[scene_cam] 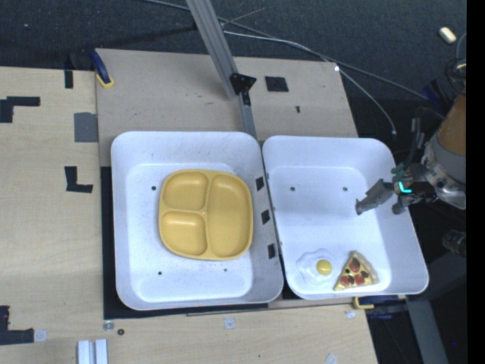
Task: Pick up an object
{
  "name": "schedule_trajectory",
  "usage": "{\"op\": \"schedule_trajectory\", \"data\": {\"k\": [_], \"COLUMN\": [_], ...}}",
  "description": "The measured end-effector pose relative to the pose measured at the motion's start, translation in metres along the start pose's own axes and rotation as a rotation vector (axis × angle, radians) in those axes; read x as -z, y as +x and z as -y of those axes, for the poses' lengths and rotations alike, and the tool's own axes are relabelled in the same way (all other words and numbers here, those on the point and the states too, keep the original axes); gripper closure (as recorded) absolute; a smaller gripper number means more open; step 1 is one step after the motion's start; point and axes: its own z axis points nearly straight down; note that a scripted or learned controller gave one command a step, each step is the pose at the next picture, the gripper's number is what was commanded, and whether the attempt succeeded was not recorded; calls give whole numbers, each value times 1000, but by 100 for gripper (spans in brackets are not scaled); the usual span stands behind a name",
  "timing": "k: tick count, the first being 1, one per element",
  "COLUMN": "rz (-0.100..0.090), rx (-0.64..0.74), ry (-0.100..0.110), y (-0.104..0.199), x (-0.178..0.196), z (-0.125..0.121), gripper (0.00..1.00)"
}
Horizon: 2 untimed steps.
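Observation:
Near the front of the right bin (326,154) lie a toy fried egg (317,265) and, just to its right, a toy pizza slice (356,271). My gripper (384,202) hangs over that bin's right side, above and behind the pizza slice and well apart from both toys. Its fingers (370,200) stand open with nothing between them. The grey arm with its orange band comes in from the right edge.
A yellow three-compartment plate (206,214) sits in the middle of the left bin (136,203). A metal pole (216,36) rises behind the bins, and cables run across the dark floor at the back.

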Motion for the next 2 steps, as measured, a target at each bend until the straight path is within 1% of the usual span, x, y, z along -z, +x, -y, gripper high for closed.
{"op": "schedule_trajectory", "data": {"k": [1,2], "rz": [0,-1], "rx": [0,0], "ry": [-1,4], "y": [0,11], "x": [0,-55], "z": [0,-1], "gripper": [0,0]}}
